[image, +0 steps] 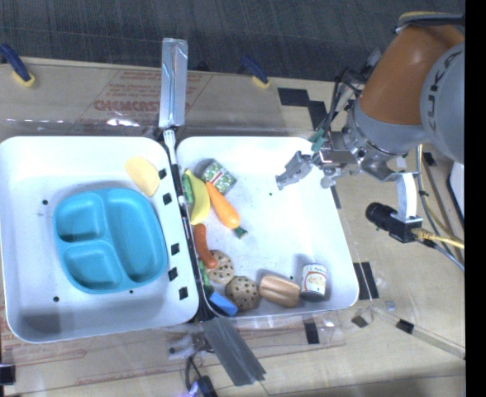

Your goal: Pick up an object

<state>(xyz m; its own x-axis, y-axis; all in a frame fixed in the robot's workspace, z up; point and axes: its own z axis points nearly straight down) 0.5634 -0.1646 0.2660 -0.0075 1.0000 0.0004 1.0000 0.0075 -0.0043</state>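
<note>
Lying well left of the gripper (291, 174) and lower, the smooth orange plastic carrot (222, 206) in the right white bin (334, 222) looks light, stiff and a little slippery; pinching across its thick middle seems safest. Empty, the gripper hovers over bare bin floor, its opening impossible to judge.

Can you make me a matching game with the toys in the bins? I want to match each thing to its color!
Things:
1. divided tray
2. carrot
3. banana
4. little box

Colors:
A. orange
B. green
C. blue
D. yellow

Right pairs: 1-C, 2-A, 3-D, 4-B.
</note>
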